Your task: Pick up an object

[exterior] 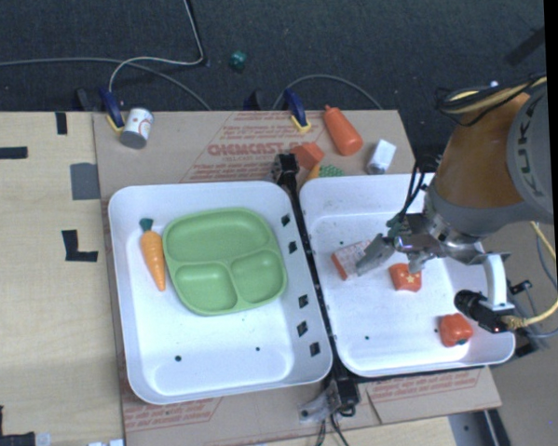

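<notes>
Orange block at tool tip (right bin) — grip unclear.

arm: cut off at right edge | gripper: finger gap too blurred to read | right bin: far wall behind wrist hidden | small teal object: too small to identify

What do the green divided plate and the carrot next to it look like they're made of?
Green divided plate: probably moulded plastic, with a smooth, even matte colour and rounded compartment walls. Carrot: likely a plastic toy, uniformly orange with a small green top; too small to be certain.
</notes>
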### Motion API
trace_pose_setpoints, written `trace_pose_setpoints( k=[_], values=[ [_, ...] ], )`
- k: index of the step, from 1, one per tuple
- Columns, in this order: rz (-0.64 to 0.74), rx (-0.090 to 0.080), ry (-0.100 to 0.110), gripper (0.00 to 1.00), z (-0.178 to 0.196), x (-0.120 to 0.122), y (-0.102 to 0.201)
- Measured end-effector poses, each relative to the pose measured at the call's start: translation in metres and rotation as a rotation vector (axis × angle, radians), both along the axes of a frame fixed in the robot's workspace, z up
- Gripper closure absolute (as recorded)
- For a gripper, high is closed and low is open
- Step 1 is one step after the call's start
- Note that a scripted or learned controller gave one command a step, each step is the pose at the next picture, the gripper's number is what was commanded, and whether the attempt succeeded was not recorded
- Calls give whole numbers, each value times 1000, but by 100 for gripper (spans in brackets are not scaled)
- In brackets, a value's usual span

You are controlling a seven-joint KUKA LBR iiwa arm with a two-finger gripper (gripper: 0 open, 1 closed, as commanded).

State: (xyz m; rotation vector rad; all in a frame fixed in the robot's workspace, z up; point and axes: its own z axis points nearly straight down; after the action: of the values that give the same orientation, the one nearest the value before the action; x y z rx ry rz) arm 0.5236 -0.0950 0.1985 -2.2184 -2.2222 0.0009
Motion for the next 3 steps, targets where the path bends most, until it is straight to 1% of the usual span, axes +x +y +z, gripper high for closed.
trace_pose_setpoints(
  k=[1, 2, 3],
  values=[
    [-1, 0, -1, 0, -105, 32, -14],
    [0, -1, -5, 0, -112, 78, -2],
    [2, -1, -3, 100, -103, 78, -2]
  ],
)
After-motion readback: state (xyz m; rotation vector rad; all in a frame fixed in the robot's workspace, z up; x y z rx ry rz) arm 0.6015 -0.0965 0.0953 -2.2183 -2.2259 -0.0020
